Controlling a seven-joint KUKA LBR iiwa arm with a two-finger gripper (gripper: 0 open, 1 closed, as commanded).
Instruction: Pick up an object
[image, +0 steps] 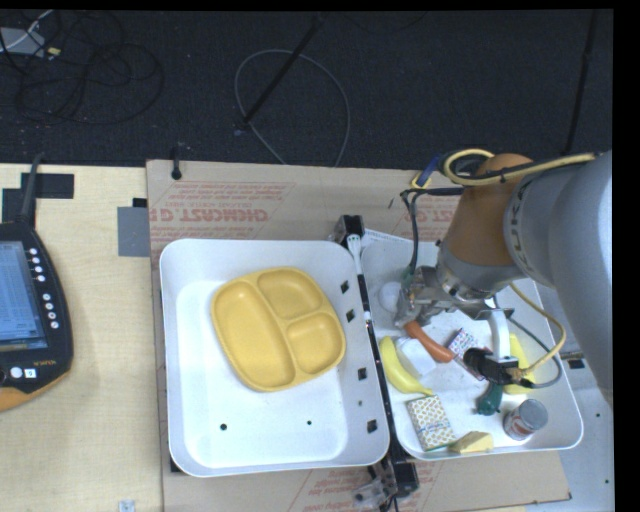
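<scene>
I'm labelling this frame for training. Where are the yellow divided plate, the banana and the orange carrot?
yellow divided plate (277, 327), camera view, on its middle ridge
banana (399, 371), camera view, mid-length of the fruit
orange carrot (430, 343), camera view, middle of its body

Faint red mirrored print on cardboard sheet (250, 200), illegible, handheld pendant screen (15, 300) unreadable

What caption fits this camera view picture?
Robot hand reaching into the cluttered right bin, beside a yellow divided tray in the left bin.
</scene>
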